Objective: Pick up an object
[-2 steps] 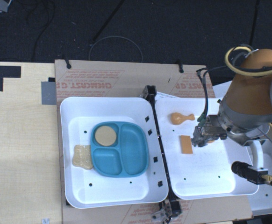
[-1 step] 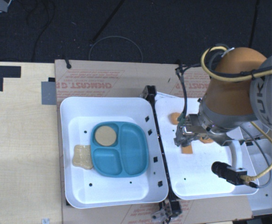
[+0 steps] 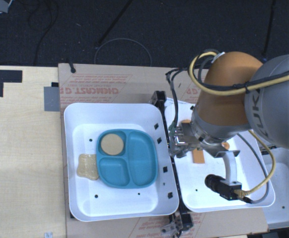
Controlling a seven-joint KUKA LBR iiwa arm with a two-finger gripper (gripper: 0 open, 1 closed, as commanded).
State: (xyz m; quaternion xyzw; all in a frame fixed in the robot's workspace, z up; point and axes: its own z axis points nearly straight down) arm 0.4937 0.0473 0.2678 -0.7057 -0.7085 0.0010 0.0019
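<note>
while the arm (image 3: 234, 103) is hanging low over the right bin (image 3: 204, 202), its orange-banded wrist is covering most of what is lying there, so the likeliest failure is a grab made blind to what is underneath. the claw (image 3: 184, 144) is sitting at the inner edge of that bin, close to the divider where the two bins are meeting, and i cannot tell how it is set, because the wrist housing is hiding the working end. a small orange piece (image 3: 198, 156) is peeking out just beside the claw, on the right bin's floor; that is looking like the nearest candidate, though part of it is being hidden. if the claw is descending a little too far left, it is risking a strike on the bin wall or the black clips along the divider rather than landing on the piece.

over in the left bin (image 3: 80, 202), a blue divided tray (image 3: 134, 162) is holding a round tan disc (image 3: 111, 144) in its upper left compartment, and a pale flat lump (image 3: 87, 166) is lying against the tray's left rim. those are sitting well apart from the claw.

open room is lying toward the near end of the right bin, where the white floor is showing, though a black fitting (image 3: 224, 186) and the yellow cable (image 3: 256, 187) are crowding it. the looping cable is also at risk of snagging on the bin rim during any sweep across the worktop (image 3: 20, 157).
</note>
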